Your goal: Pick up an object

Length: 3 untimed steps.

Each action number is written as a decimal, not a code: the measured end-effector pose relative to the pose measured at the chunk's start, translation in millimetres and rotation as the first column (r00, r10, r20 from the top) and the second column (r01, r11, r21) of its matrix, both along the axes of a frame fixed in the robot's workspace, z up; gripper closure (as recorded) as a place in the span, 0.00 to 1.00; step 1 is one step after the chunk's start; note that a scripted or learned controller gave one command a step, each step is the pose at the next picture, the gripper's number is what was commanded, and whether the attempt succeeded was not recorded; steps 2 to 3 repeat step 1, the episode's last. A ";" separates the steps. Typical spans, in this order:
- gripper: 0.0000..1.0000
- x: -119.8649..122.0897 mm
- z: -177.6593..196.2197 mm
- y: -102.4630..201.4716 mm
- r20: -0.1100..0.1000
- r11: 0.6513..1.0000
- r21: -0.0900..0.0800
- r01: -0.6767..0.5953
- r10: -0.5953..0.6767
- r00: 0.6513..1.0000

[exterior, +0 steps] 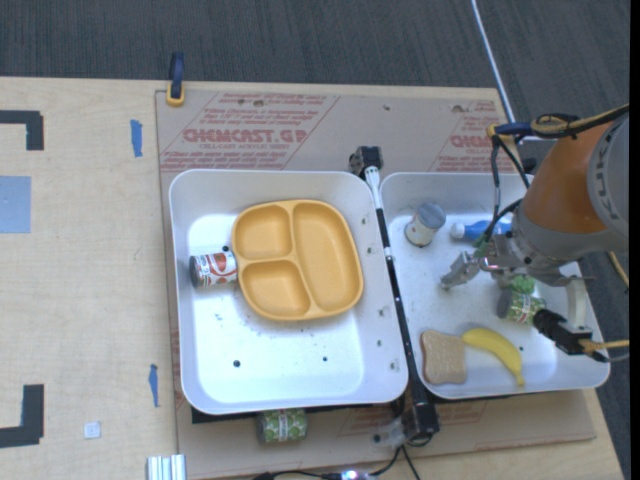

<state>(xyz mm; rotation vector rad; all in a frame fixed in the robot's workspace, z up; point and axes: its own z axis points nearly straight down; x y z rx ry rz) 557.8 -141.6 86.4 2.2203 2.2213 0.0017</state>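
Risk is sitting mainly in the right bin (pixel 440 393), where we are finding the gripper (pixel 462 271) hanging low over the floor with its fingers spread apart and nothing between them. Candidate objects are lying around it: a small grey-capped jar (pixel 424 224) at its 11 o'clock, a green-labelled can (pixel 520 302) just beside the wrist at 4 o'clock, a banana (pixel 496 352) and a bread slice (pixel 444 358) toward 5 and 6 o'clock. We are judging that the fingers, closing where they are, could shut on bare floor, since no object is lying between them. The green can is sitting so near the wrist that a descent could knock it aside.

In the left bin (pixel 190 298) a yellow divided plate (pixel 297 258) is resting with a red-labelled can (pixel 213 267) touching its 9 o'clock edge; that label is too small to read. The board (pixel 260 133) under the bins is carrying red print reading "CHEMCAST GP".
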 end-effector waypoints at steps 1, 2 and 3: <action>0.00 -20.9 0.4 44.5 0.004 1.000 0.000 -0.001 0.001 1.000; 0.00 -20.9 0.4 44.5 0.004 1.000 0.000 -0.001 0.001 1.000; 0.00 -20.9 0.4 44.5 0.004 1.000 0.000 -0.001 0.001 1.000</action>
